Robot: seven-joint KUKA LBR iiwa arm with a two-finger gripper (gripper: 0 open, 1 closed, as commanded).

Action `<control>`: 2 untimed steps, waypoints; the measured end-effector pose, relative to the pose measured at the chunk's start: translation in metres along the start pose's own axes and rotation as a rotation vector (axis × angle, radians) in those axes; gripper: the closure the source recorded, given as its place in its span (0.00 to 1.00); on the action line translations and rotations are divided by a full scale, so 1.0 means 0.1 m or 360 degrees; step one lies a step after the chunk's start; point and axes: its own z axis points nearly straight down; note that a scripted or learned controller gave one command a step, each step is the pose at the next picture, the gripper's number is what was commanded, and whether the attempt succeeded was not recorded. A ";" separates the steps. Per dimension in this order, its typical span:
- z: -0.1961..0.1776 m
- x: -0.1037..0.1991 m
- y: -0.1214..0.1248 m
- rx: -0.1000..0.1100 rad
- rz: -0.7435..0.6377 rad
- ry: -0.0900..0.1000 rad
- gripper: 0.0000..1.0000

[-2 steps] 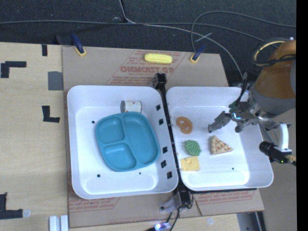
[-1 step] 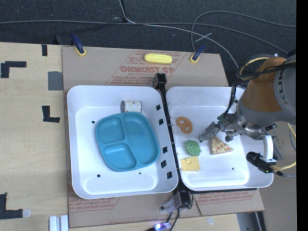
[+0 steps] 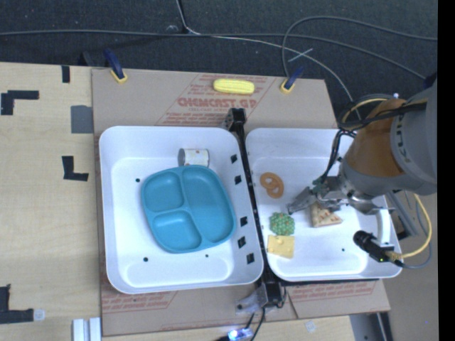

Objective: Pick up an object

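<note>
while the gripper [image 3: 315, 203] hung low in the right bin [image 3: 298, 148], its fingers spread wide, the toast piece [image 3: 325, 217] lay just beside them, ungrasped, near a green lump [image 3: 282, 224].

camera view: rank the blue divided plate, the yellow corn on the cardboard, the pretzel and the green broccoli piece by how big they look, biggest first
1. blue divided plate, by far the largest.
2. yellow corn.
3. green broccoli piece and pretzel: these look about alike, so I won't rank one over the other.
</note>
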 end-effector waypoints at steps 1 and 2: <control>-0.08 0.03 -0.01 0.0007 -0.0004 0.0007 1.00; -0.70 0.06 -0.02 0.0008 -0.0004 0.0013 1.00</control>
